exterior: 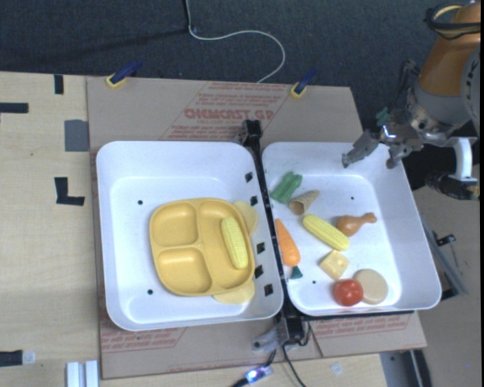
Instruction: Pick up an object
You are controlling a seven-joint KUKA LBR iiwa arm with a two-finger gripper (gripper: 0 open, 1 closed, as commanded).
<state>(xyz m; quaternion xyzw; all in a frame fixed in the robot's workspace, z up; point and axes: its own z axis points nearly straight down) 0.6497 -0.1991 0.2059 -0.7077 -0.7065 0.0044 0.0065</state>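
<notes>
So far we have picked nothing: our two-finger gripper hangs spread and empty over the right white bin's far edge, toys untouched.

Tray in left bin; carrot in right bin

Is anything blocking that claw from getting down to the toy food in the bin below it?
Nothing visible does. The gripper hangs over the upper right edge of the right bin. The chicken leg, corn cob and the other toys lie open on the bin floor, uncovered, with bare floor between them and that edge.
</notes>
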